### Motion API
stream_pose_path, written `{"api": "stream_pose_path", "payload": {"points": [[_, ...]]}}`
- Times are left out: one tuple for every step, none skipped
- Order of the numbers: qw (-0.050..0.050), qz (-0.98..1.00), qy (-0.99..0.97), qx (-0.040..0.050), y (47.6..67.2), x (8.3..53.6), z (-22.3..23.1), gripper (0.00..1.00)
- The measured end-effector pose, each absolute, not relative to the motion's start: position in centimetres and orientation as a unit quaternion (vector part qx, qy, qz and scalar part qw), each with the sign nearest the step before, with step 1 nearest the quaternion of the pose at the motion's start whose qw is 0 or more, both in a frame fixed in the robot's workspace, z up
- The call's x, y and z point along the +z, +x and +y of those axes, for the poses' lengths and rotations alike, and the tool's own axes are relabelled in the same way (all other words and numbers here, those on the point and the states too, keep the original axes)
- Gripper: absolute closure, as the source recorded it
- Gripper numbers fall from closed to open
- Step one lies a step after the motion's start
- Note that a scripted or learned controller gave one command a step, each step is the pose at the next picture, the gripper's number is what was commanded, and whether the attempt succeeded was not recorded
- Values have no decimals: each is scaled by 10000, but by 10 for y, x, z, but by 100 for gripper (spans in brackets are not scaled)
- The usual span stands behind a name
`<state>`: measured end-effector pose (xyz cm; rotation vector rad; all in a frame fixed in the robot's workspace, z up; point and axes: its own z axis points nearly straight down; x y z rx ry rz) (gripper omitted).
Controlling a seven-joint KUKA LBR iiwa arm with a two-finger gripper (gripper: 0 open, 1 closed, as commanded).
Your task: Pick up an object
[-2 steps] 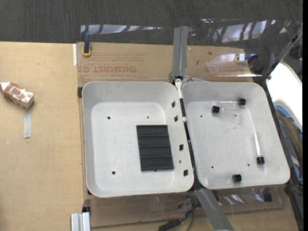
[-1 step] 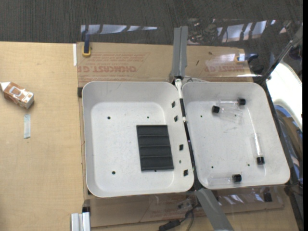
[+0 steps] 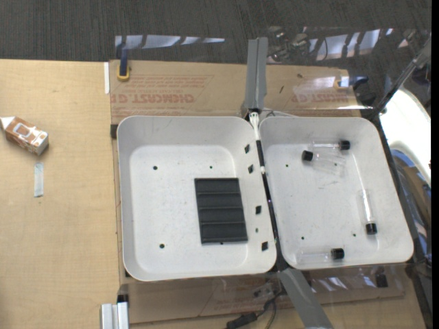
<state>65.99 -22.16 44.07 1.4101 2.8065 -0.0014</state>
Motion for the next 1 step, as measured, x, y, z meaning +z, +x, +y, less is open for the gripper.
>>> {"api": "stream_pose_path", "payload": {"points": [[2, 9163, 4006, -4, 660, 441, -222, 100]]}}
